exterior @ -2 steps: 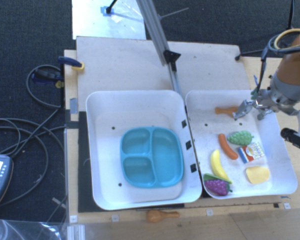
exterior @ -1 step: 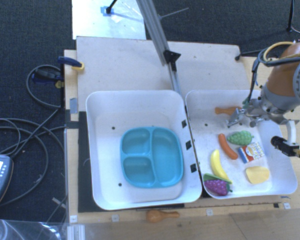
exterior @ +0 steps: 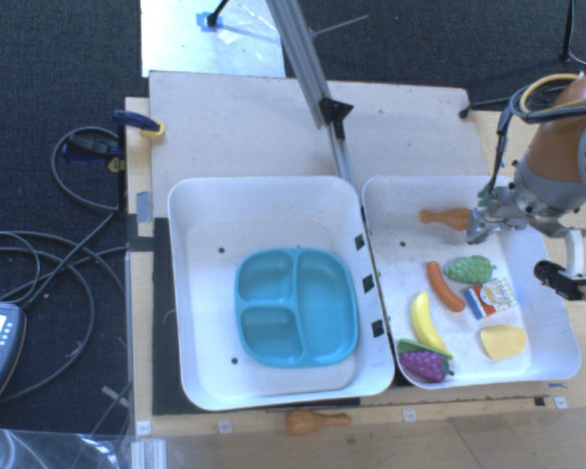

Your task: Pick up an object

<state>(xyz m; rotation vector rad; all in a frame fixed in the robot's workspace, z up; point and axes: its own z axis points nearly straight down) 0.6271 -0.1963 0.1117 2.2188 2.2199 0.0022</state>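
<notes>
A toy drumstick (exterior: 445, 219) lies at the far side of the right bin (exterior: 566, 360), with the gripper (exterior: 481, 229) at its right end; how wide the gripper stands cannot be told. Nearer lie a hot dog (exterior: 444, 286), green grapes (exterior: 470, 269), small carton (exterior: 491, 297), banana (exterior: 427, 322), purple grapes (exterior: 423, 363) and yellow wedge (exterior: 504, 341). The left bin (exterior: 200, 262) holds a blue divided plate (exterior: 296, 307).
</notes>
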